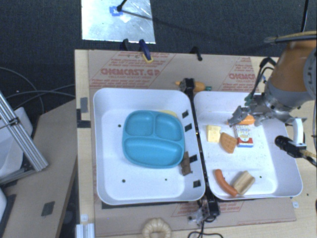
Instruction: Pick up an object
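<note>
Two bins: L (106,148) w/ blue tray (152,138), R (282,175) w/ food; hand (246,115) grips orange piece (249,118).

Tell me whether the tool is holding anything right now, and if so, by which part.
It cannot be told. The tool sits low in the right bin, with something orange at its tip just above the small carton, but no clear grasp shows.

Two white bins side by side: left bin (106,148) containing a blue divided plate (152,138); right bin (282,175) containing a yellow cheese slice (213,133), a toast piece (228,142), a small carton (244,136), a sausage (225,182) and a bread piece (243,182). Gripper (242,115) positioned low over the right bin's upper part, just above the carton, an orange item (249,119) at its fingertips; grasp not discernible.
</note>
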Robot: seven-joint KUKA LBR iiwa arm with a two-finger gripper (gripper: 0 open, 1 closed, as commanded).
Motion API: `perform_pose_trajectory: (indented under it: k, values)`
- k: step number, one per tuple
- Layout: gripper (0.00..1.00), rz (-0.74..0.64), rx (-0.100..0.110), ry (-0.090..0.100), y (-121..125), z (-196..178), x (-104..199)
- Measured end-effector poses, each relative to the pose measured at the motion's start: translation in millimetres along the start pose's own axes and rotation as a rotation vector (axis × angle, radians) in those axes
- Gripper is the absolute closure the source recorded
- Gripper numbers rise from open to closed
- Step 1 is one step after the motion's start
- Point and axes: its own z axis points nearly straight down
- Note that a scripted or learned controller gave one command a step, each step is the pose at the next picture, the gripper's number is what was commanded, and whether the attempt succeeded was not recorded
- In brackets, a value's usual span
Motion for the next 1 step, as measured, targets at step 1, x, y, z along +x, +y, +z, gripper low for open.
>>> perform_pose_trajectory:
  k: [1]
  values:
    - [0.00, -0.002, -0.013, -0.002, 3.0, -7.6, 0.3]
